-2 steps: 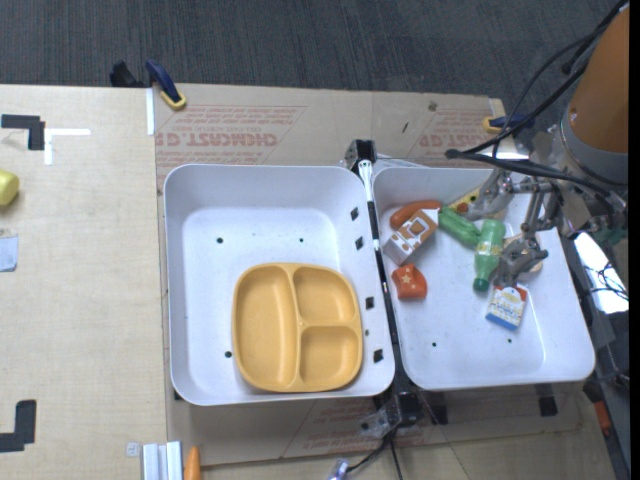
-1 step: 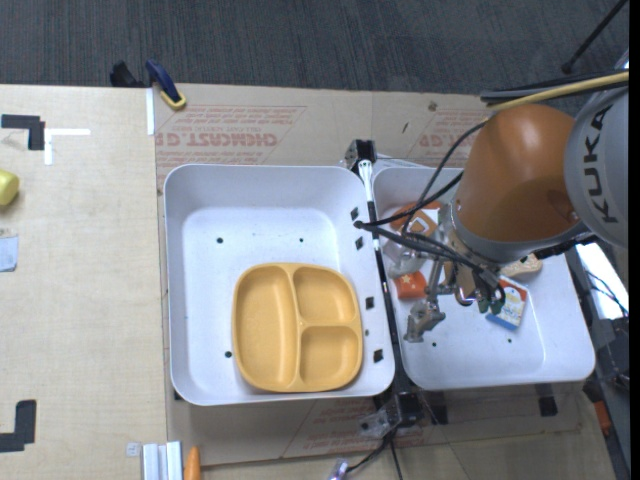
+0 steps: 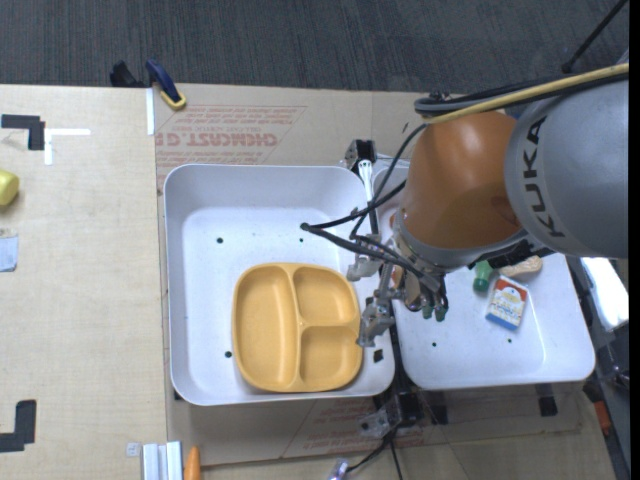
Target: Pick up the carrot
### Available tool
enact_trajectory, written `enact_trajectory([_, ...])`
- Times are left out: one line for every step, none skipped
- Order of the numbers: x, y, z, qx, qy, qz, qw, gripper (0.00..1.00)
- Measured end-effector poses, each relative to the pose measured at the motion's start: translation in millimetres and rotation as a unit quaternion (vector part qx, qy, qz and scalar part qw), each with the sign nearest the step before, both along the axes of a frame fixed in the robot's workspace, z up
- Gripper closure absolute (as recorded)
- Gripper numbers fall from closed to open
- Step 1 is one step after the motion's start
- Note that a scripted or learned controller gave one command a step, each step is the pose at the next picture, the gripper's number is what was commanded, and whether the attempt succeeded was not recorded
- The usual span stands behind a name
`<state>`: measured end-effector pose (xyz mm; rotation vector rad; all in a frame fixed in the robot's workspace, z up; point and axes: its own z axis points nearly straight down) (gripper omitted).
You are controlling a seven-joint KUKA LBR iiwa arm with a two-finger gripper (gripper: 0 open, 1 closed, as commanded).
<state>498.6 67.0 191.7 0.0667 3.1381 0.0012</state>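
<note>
My gripper point(image 3: 372, 320) hangs low over the wall between the two bins, right at the right edge of a yellow divided plate point(image 3: 290, 328) that lies in the left bin point(image 3: 200, 218). The grey arm with its orange band point(image 3: 460, 183) covers much of the right bin point(image 3: 480, 353). A pale tan, tapered piece point(image 3: 522, 265) pokes out from under the arm there; it may be the carrot, but most of it is hidden. I see nothing carried under the gripper.
In the right bin a small green item point(image 3: 484, 273) and a blue-and-white carton point(image 3: 506, 303) lie close to the arm. Cables point(image 3: 335, 233) loop from the wrist over the left bin. A yellow object point(image 3: 6, 188) sits at the bench's far left.
</note>
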Motion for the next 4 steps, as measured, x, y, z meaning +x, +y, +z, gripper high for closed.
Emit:
enact_trajectory([61,33,-89,-0.0003,-0.003,-0.068,0.9977,0.00])
enact_trajectory([75,28,-74,0.0000,-0.030,-0.071,0.9970,1.00])
enact_trajectory([122,43,-99,0.0006,0.002,-0.063,0.9980,1.00])
enact_trajectory([36,88,-96,0.0010,-0.006,0.013,0.9999,1.00])
